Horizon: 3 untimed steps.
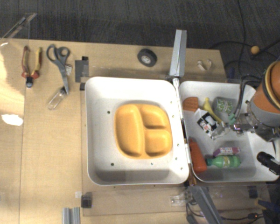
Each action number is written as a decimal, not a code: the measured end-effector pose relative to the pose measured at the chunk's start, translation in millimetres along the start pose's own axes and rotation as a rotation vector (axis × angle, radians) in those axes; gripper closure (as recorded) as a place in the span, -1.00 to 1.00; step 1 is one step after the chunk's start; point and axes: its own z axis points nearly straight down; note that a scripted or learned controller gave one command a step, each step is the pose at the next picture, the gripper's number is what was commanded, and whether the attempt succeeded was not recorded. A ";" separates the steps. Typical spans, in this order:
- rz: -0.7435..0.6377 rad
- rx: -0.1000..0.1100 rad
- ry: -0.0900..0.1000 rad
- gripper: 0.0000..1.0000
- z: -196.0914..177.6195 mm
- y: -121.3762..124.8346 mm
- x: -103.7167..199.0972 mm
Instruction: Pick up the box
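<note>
Two white bins are sitting side by side on the bench. Nearest the viewer in the right bin, a green bottle is lying flat beside a red-orange item against the left wall, with a small purple packet just above. The gripper is hovering mid-bin, reaching in from the right; whether it is parted, closed or clamped on anything I cannot tell, as the tip is blurring into the clutter.

The box is lying just left of that tip, near the bin's left wall. It is appearing small, black and white, printed, and tilted on the floor. A yellow item is lying close against its upper side; a brown item and a green crinkled pack are lying farther back.

Risk: crowding. The tool may be catching the yellow item, or nudging the box against the wall. A tilted box may be slipping under a poor grip.

Farther left, the left bin is holding a yellow tray.
</note>
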 end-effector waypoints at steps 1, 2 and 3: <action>-0.151 -0.009 -0.002 -1.00 53.6 -33.6 -18.2; -0.152 -0.019 -0.010 1.00 40.7 -29.4 -20.0; -0.152 -0.019 -0.009 -1.00 40.8 -29.6 -20.0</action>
